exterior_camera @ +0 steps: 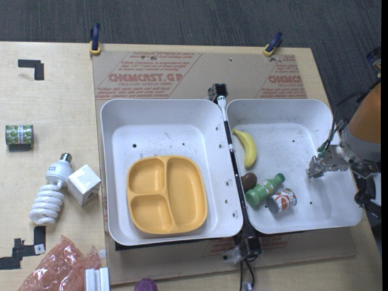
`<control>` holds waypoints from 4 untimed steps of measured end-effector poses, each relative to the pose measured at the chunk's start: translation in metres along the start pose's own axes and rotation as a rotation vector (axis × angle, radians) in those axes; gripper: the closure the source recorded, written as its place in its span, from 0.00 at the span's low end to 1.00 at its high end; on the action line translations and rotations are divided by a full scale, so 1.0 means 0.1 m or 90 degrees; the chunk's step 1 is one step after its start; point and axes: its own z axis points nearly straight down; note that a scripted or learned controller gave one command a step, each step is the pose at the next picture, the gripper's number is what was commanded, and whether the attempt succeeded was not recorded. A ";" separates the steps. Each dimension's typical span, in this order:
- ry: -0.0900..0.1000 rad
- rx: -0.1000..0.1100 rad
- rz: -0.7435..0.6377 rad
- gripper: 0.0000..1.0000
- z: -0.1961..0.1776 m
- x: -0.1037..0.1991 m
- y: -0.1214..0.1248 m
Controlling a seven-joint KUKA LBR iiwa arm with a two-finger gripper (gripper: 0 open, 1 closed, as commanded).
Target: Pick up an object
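Observation:
The right bin (291, 117) holds a yellow banana (246, 147), a small brown round object (248, 180), a green bottle (264, 190) lying on its side and a small can (282, 200) with a red and white label. My gripper (319, 165) hangs over the right part of this bin, right of the can and bottle and apart from them. Nothing is seen between its fingers. The arm comes in from the right edge.
The left bin (121, 120) holds a yellow divided plate (167, 194). On the bench to the left lie a green can (19, 135), a spiral light bulb (50, 190), a white cube (83, 184) and a red mesh bag (57, 265).

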 end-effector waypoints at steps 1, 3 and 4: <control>-0.001 -0.001 -0.002 1.00 0.00 0.00 0.20; -0.001 -0.002 -0.003 1.00 -0.01 0.01 0.91; 0.005 0.000 -0.004 0.00 0.00 0.05 0.92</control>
